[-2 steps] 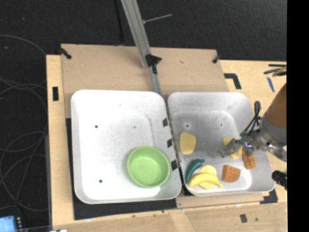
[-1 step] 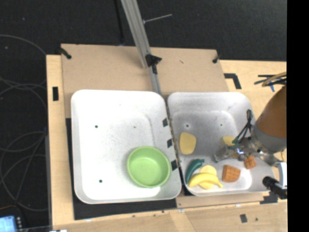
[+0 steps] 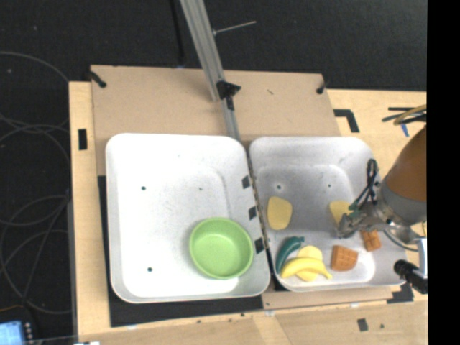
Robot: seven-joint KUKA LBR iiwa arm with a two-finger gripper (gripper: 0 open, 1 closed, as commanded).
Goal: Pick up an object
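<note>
Camera view: 2 white bins, left bin (image 3: 144,171) and right bin (image 3: 309,157). Green bowl (image 3: 221,247) in left. Gripper (image 3: 350,225) low in right bin beside yellow piece (image 3: 339,210); grip state: cannot tell. Bananas (image 3: 305,264), orange block (image 3: 344,257) near front wall.

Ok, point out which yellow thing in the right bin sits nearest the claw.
The pale yellow piece just left of the claw; the other pale piece and the banana lie farther left.

The tan bench (image 3: 180,103) bears two shallow white bins, left bin (image 3: 144,171) touching right bin (image 3: 309,157).
</note>
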